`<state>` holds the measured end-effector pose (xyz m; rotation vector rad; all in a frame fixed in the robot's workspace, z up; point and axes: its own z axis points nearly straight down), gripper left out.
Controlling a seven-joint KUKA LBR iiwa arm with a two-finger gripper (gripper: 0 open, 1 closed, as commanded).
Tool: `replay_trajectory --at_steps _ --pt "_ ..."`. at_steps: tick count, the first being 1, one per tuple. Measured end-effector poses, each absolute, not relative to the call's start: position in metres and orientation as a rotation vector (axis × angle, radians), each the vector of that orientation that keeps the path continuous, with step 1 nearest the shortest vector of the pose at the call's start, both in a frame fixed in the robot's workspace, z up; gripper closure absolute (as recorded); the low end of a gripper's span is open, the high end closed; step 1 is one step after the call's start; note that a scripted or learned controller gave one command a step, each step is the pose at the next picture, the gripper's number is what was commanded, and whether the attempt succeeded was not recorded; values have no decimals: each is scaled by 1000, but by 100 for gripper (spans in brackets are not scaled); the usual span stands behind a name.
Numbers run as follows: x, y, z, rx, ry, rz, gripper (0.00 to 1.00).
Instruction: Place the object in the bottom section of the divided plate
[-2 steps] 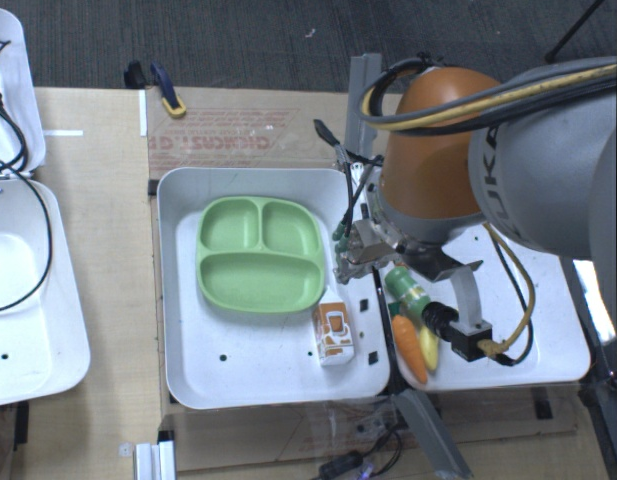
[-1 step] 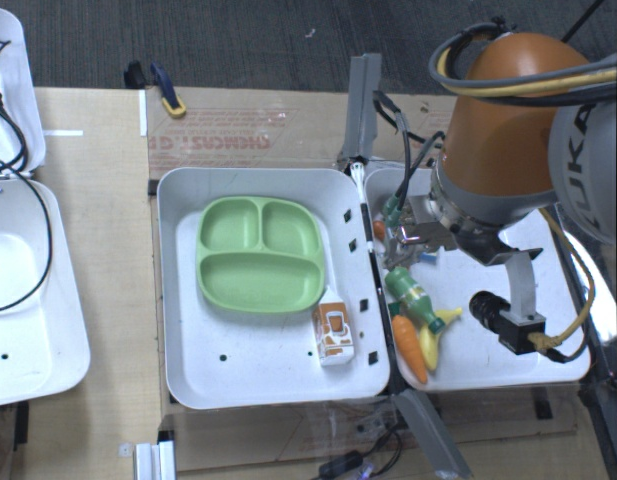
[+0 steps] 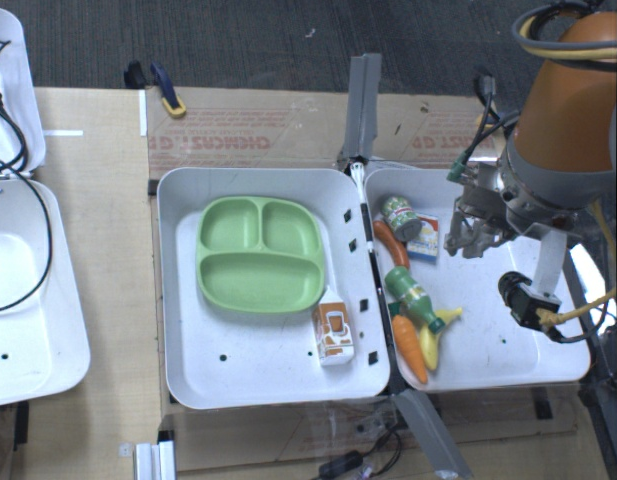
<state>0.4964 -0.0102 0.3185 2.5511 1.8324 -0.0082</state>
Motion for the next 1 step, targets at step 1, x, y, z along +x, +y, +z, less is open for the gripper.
replay_trajectory --at_steps 1 --pt "477 12 190 2415 2013 -7 100"
